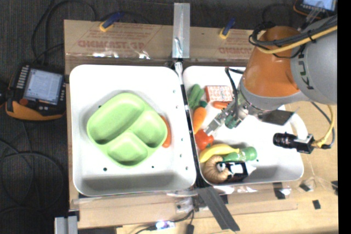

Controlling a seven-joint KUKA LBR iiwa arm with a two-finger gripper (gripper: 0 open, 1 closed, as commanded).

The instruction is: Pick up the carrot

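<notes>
Camera view: carrot (199,117) lies in right bin (285,164) by its left wall, near the top edge — tool (211,126) just beside it, fingers apart, nothing clamped. Green tray (125,127) in left bin (88,172).

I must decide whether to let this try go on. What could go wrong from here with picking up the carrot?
1. The carrot lies against the bin's left wall, so the gripper may strike the wall or find too little room there.
2. The green vegetable above and the red item below crowd the carrot; the gripper could catch one of them instead.
3. The banana lies close below and may get pushed.
</notes>
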